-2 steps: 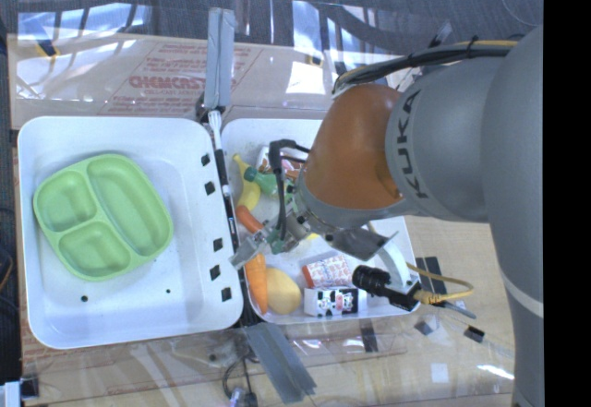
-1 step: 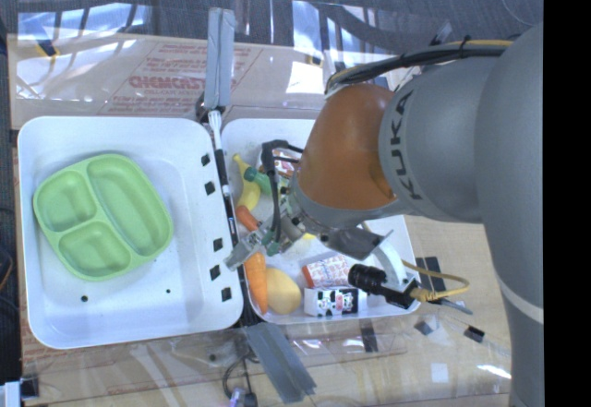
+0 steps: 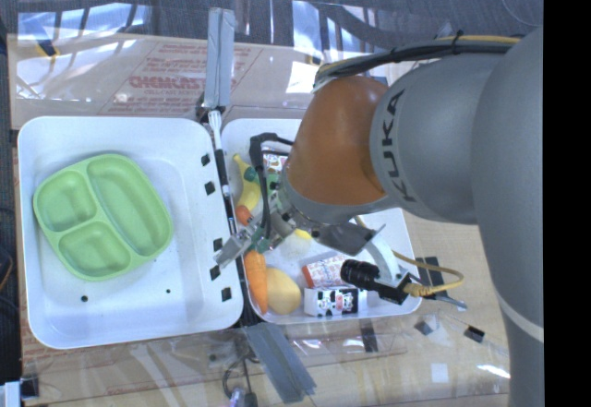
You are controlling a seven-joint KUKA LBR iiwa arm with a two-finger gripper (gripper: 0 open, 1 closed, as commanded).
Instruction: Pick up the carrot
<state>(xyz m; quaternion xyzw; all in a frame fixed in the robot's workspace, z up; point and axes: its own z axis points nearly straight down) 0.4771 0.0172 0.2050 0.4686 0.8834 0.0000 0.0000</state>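
1 overhead camera, slanted onto 2 bins [image 3: 185,304]

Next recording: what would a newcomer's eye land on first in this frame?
The big grey arm with its orange band looms over the right bin and hides much of it. A bright green divided plate lies in the left bin. The gripper hangs just above the carrot, which lies near the right bin's front left corner.

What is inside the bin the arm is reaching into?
Visible: a carrot, a pale yellow fruit beside it, a small black-and-white carton, a red-and-white packet, and something yellow near the divider. The arm covers the bin's middle and far side.
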